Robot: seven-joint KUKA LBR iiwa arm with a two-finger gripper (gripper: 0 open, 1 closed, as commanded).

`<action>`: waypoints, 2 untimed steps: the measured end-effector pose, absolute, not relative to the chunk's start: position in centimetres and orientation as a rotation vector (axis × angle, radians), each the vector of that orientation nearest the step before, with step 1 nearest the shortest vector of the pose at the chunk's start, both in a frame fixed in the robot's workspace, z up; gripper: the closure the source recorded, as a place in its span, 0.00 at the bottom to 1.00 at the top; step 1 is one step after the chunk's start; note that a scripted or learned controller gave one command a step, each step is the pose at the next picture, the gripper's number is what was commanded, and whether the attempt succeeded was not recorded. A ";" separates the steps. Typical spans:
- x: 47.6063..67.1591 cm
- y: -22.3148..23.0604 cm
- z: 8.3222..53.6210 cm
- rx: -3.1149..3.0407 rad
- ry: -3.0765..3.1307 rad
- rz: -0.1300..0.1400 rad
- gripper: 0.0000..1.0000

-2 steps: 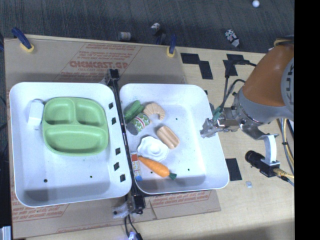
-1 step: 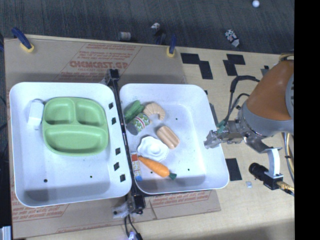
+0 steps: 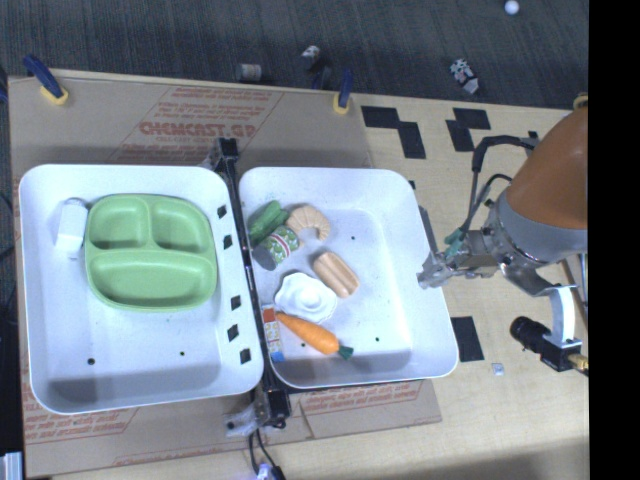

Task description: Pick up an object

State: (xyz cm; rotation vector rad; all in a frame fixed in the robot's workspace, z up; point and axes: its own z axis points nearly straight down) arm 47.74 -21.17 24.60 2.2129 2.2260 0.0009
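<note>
A grey robot arm [image 3: 545,203] with an orange band reaches in from the right, its end effector [image 3: 437,271] poised at the right rim of the right bin [image 3: 395,353], over the edge rather than among the toys. Whether it is released or clenched cannot be told from here, and nothing is seen between its tips.

Two shallow white bins sit side by side on a cardboard-covered table [image 3: 300,118]. The right bin holds a cluster of play food toward its left half: a green vegetable [image 3: 264,218] and a tan pastry [image 3: 309,220] at the top, a small can [image 3: 277,247] just below them, a hot dog in a bun [image 3: 335,273] near the middle, a white fried egg [image 3: 305,298] beside it, and an orange carrot [image 3: 310,335] lying lowest, close to the bin's left wall.

The left bin [image 3: 60,368] carries a green divided tray [image 3: 152,252], with a small white object [image 3: 70,226] just beside the tray's left end.
</note>
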 end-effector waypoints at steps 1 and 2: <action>47.6 -21.1 22.4 2.216 2.230 -0.003 1.00; 47.7 -20.2 23.5 2.213 2.227 0.001 1.00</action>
